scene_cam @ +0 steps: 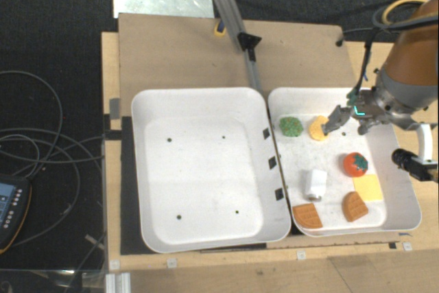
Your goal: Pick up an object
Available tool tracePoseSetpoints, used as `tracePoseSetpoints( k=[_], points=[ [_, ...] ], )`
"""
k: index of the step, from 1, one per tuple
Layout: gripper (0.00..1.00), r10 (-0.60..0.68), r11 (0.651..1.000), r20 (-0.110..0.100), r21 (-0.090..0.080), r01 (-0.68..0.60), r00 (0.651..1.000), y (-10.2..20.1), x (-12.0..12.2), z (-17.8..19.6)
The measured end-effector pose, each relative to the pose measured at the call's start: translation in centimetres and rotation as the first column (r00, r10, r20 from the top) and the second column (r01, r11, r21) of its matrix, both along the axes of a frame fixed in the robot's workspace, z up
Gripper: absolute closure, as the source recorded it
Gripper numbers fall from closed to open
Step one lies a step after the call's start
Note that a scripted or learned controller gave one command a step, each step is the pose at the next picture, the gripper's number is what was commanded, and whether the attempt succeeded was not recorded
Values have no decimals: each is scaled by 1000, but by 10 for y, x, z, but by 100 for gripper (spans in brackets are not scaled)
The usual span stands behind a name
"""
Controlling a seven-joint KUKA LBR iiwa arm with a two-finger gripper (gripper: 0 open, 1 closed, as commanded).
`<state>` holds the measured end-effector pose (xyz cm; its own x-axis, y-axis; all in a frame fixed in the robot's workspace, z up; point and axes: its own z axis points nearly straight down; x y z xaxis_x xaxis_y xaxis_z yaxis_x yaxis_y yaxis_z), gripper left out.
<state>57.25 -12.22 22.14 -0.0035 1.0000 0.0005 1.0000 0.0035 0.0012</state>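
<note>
The gripper hangs in the right bin beside a yellow piece; its grip state cannot be told.

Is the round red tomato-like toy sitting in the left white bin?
No, the round red tomato-like toy lies in the right white bin, beside a yellow block.

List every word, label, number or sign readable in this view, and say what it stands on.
No text can be read anywhere.
Handheld device at the left edge: its lit screen shows marks too small and blurred to read.
Toy items in the right bin: no lettering visible.
</note>
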Motion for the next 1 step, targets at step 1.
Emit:
tracePoseSetpoints(
  k=[1],
  points=[
    [0, -1, 1000, -6, 1, 1, 1000, 8, 1, -59]
  ],
)
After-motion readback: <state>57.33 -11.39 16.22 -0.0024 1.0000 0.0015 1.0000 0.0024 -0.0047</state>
